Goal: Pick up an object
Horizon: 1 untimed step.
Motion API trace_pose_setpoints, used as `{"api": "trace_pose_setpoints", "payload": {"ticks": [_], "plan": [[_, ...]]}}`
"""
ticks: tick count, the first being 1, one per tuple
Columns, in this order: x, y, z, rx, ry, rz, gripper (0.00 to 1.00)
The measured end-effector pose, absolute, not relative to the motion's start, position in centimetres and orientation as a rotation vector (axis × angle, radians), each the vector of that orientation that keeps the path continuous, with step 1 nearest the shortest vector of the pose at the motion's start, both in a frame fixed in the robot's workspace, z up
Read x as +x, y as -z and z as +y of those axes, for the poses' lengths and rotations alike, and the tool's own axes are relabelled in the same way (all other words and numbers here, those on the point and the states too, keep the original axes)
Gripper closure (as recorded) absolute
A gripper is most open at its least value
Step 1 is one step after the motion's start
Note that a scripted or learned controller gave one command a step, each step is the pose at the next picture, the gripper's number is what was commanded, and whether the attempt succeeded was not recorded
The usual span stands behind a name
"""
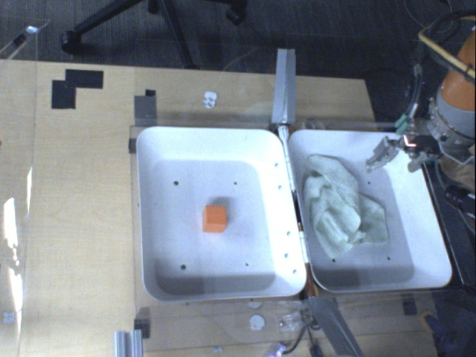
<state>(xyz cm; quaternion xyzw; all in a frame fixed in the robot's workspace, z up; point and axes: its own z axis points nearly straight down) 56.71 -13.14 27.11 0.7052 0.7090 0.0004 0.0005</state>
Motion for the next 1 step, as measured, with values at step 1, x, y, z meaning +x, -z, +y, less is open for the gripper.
{"api": "trace_pose_setpoints", "payload": {"ticks": [1], "plan": [[61.9,-9.93,-12.05,2.12,-0.01,2.308,0.0]]}}
